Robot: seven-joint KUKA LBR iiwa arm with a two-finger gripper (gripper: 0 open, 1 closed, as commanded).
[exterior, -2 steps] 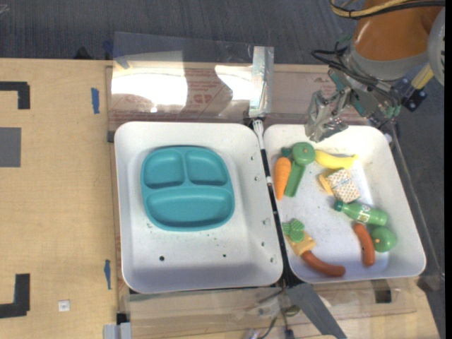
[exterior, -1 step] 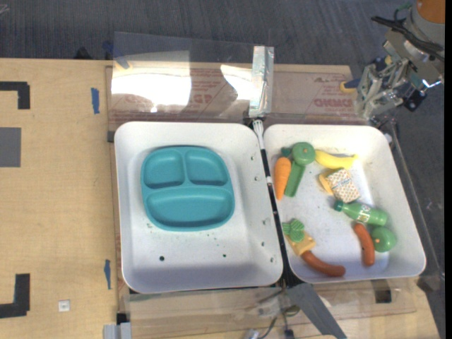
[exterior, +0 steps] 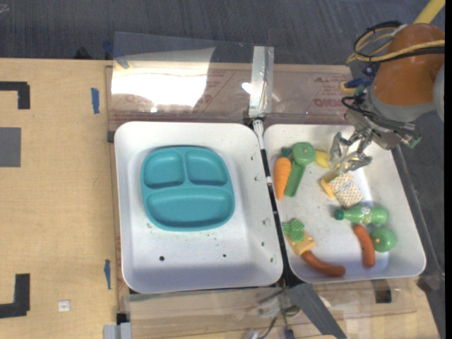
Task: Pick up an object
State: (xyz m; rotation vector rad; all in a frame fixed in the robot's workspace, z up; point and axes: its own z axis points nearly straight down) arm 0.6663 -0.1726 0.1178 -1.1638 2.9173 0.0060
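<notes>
My gripper [exterior: 351,152] hangs over the back of the right bin [exterior: 406,189], below the orange band of the arm. Just under and in front of it lies a yellow and white checkered piece [exterior: 343,187]. A small yellow piece [exterior: 322,158] sits to the gripper's left. Further left lie an orange carrot [exterior: 282,176] and a green toy [exterior: 296,162]. I see nothing held in the gripper.
The front of the right bin holds a green bottle-shaped toy [exterior: 364,215], a red sausage [exterior: 365,244], a green ball [exterior: 385,240], a green and yellow toy [exterior: 296,233] and another sausage [exterior: 323,263]. A teal divided plate [exterior: 188,188] lies in the left bin [exterior: 134,260].
</notes>
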